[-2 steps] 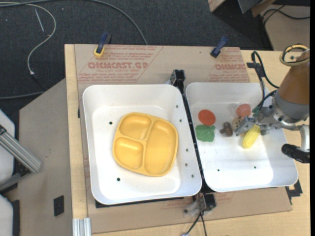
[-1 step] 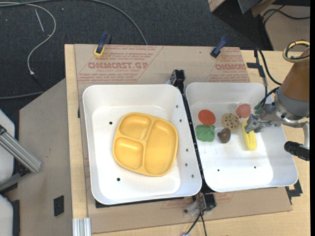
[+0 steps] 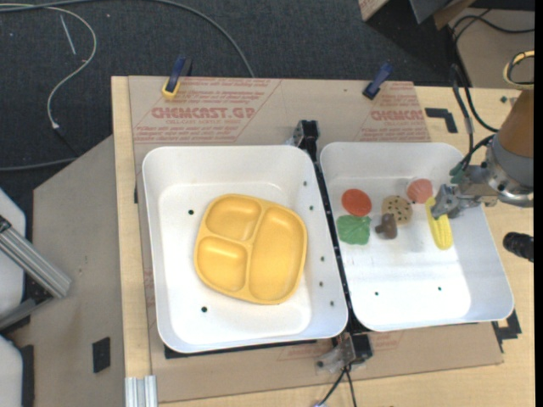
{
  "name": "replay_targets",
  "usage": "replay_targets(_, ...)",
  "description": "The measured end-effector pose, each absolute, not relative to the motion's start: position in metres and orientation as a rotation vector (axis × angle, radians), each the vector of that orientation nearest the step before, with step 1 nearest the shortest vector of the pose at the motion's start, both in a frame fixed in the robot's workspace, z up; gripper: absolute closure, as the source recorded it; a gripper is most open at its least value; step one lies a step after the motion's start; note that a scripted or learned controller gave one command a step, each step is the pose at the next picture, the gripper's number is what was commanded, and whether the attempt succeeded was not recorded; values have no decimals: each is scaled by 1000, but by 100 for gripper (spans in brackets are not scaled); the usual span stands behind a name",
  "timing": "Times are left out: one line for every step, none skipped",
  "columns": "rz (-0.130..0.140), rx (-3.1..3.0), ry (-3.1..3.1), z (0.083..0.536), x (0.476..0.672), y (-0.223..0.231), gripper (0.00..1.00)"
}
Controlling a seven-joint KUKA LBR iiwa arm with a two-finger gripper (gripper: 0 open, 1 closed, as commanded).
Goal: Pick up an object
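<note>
The right bin (image 3: 424,299) holds several small toy foods in its far half: a red round piece (image 3: 356,201), a green piece (image 3: 353,230), a tan cookie (image 3: 396,209), a small brown piece (image 3: 387,225), a pink round piece (image 3: 420,191) and a yellow corn cob (image 3: 442,230). My gripper (image 3: 445,203) hangs at the bin's right side, just above the far end of the corn cob and beside the pink piece. Nothing is visibly held in it.
The left bin (image 3: 170,185) holds a yellow divided plate (image 3: 251,248). Blue clamps (image 3: 176,76) (image 3: 377,80) sit on the cardboard's far edge. A black divider (image 3: 327,227) runs between the bins. The near half of the right bin is bare white floor.
</note>
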State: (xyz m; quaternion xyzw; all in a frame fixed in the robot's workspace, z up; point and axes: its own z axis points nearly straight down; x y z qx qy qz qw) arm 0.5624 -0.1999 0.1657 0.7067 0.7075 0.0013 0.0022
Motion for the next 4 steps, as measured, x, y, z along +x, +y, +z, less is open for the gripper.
replay_targets(5, 2214, 2220, 217, 571, -193, 100)
replay_targets(6, 2214, 2218, 272, 564, -187, 100)
replay_targets(0, 2219, 2229, 265, 563, -145, 100)
replay_targets(0, 2218, 2232, 248, 559, -93, 100)
